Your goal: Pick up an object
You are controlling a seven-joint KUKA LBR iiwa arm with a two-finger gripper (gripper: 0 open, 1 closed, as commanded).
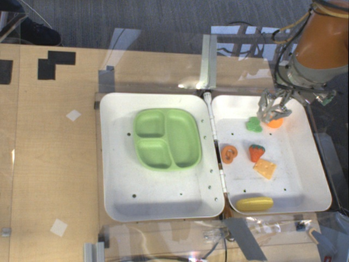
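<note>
orange toy piece (276, 123) lies in the far part of the right bin (305, 195), directly beneath the metal two-finger gripper (272, 113) of a grey kuka arm (322, 42) with an orange band, which reaches in from the right. whether the gripper's fingers are parted or closed cannot be told from this angle, and nothing is visibly between them. just beside the orange piece, toward the divider, sits a small green broccoli-like toy (253, 125). nearer the middle of the same bin are a round orange slice with a dark centre (228, 153), close to the wall shared with the other bin, a red strawberry-like toy with a green top (257, 152), and, touching or nearly touching it on the near side, a yellow wedge like cheese (265, 168). a yellow banana-like toy (254, 203) rests against the near rim of the right bin, well apart from the gripper. the left bin (117, 195) holds a green three-compartment plate (166, 138) lying flat near its centre. both bins sit on a light wooden bench (49, 162).
</note>
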